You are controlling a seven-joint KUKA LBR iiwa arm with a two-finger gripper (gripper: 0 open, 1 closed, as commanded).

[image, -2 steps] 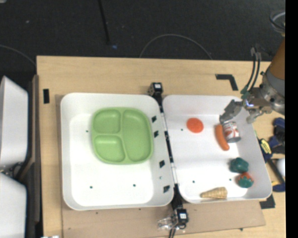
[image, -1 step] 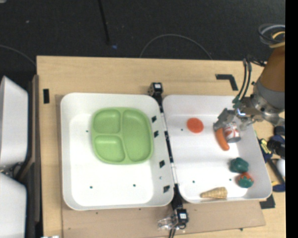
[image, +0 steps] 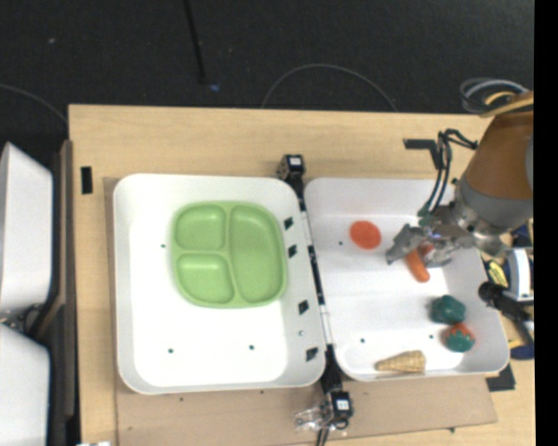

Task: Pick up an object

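Pale wooden bench [image: 93,249] over a dark floor, two shallow white bins side by side. Left bin [image: 135,342] with a green divided plate [image: 229,253] sitting in it, nothing to do with the job as far as can be judged. Right bin [image: 353,342] with all the loose stuff: a round red-orange piece [image: 364,234], a small orange carrot-looking piece [image: 418,268], a dark green lump [image: 447,308], a teal-and-orange bit [image: 459,338], and a tan cone [image: 400,363] down by the near wall.

Gripper [image: 417,249] low over the right bin, right above or touching the carrot-looking piece, so probably that as the target. Can't tell whether the pincer is spread or pressed together, too small and cluttered there. Nothing visibly pinched.

Possible trouble: small rounded piece lying flat on slick plastic, so easy to squirt sideways on closing, or just get shoved along. Round red-orange piece nearby too, easy to bump with a sloppy approach.
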